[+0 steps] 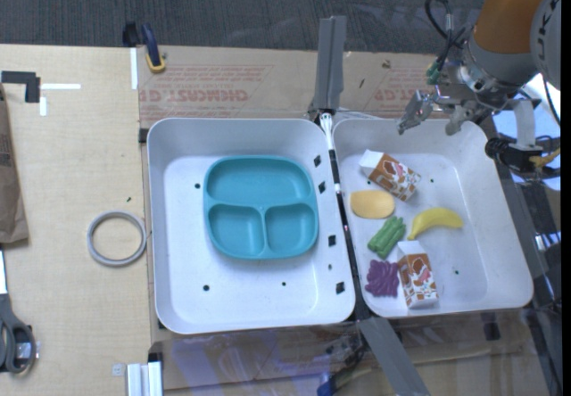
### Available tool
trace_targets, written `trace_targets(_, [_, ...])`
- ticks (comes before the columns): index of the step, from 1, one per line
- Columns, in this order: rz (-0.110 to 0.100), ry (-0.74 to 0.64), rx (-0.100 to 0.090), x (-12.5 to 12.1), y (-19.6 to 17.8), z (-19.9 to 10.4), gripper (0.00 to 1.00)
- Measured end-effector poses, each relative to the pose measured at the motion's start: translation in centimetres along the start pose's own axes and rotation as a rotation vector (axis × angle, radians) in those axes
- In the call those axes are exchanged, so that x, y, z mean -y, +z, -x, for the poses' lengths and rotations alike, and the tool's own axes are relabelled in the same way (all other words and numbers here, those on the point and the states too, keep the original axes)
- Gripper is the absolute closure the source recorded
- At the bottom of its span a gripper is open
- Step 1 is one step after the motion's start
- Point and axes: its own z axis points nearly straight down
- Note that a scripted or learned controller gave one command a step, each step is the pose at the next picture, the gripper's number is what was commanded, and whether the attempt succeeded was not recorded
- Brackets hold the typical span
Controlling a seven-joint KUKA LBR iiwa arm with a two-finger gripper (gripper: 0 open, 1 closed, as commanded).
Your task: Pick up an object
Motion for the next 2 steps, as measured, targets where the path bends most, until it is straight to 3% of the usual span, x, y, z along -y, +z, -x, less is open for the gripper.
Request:
trace_targets(1, [0.000, -0.079, 0.000, 2.3, 12.0, -2.6, 0.00])
trace_targets(2, [0.001, 0.085, -0.001, 3.1, 13.4, -2.1, 0.00])
